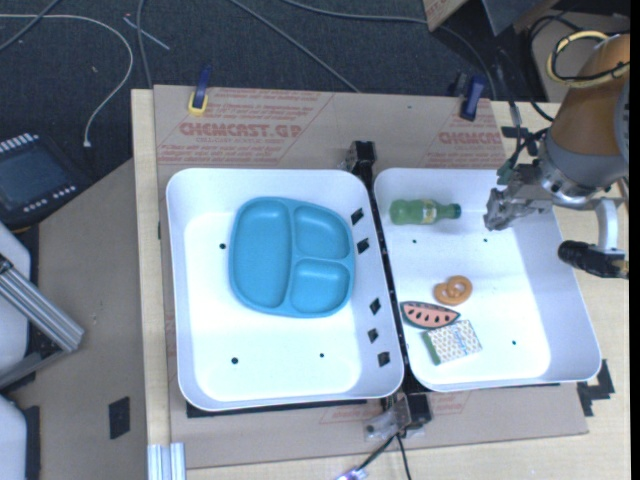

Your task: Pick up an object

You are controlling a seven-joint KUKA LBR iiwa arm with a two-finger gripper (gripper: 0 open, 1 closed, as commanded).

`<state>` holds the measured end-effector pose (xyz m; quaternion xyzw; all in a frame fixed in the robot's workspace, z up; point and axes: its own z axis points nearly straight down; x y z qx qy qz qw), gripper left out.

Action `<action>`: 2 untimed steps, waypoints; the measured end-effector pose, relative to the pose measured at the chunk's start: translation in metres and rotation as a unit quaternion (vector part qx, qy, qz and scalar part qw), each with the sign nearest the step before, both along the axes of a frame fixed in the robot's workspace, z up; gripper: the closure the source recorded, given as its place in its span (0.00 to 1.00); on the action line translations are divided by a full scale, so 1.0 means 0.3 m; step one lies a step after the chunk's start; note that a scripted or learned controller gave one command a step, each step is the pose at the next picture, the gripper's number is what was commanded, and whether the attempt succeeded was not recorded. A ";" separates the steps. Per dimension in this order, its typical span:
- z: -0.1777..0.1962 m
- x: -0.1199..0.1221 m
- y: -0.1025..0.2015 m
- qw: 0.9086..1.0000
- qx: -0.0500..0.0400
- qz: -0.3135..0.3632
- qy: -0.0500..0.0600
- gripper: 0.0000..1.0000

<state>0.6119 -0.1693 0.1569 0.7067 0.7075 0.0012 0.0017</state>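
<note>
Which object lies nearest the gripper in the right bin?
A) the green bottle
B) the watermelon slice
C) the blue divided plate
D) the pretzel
A: the green bottle lies on its side just left of the gripper, while the other items sit farther off.

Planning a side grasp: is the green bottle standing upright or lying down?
Lying down. The green bottle rests on its side on the right bin's floor, cap pointing right, toward the gripper.

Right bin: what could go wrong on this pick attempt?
1. The gripper hangs near the bin's far edge, apart from every item, so it may close on nothing.
2. The watermelon slice touches the green packet; a grab there may shove both.
3. The green bottle lies on its side and could roll.
</note>
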 end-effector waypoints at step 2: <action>0.296 -0.003 -0.003 1.000 0.000 0.000 -0.001 1.00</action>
